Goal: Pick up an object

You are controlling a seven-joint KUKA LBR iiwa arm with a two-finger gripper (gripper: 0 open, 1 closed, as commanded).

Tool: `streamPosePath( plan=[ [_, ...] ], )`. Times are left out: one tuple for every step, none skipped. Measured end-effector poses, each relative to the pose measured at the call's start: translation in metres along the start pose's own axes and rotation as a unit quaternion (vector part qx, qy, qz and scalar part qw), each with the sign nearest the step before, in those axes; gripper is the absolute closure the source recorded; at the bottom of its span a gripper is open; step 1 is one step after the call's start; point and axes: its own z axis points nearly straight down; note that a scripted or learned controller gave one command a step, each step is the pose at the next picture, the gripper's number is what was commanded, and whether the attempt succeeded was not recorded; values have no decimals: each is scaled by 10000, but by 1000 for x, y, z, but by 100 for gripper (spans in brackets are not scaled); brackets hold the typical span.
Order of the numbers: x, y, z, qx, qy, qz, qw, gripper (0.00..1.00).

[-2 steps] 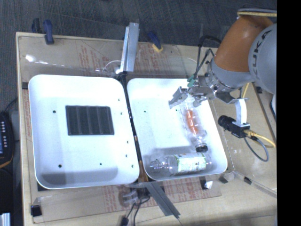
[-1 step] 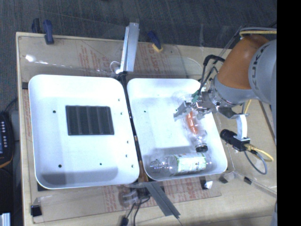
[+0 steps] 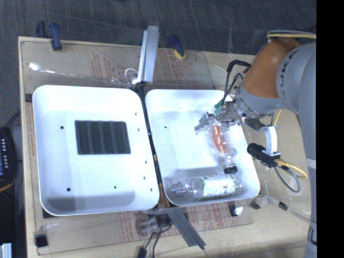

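Left bin (image 3: 48,144) holds a dark ribbed rectangular panel (image 3: 102,137), flat, a bit left of its centre. Right bin (image 3: 172,144) butts against it along the middle seam. Two clear plastic bottles in the right bin: one with a white label (image 3: 207,187) lying on its side along the near wall, one with orange contents (image 3: 221,143) lying lengthwise by the right wall, black cap toward the near end. Gripper (image 3: 212,120) is down in the right bin at the far end of the orange bottle, touching or just above it; can't tell if the jaws are apart or together. Arm comes in over the tabletop (image 3: 269,214) from the right.
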Motion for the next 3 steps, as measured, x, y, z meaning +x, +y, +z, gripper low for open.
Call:
streamPosePath(
  plan=[
    [1,6,15,10,8,-148,9999,0],
    [2,-1,2,9,11,-338,9994,0],
    [2,7,6,-11,-1,-733,9973,0]
  ],
)
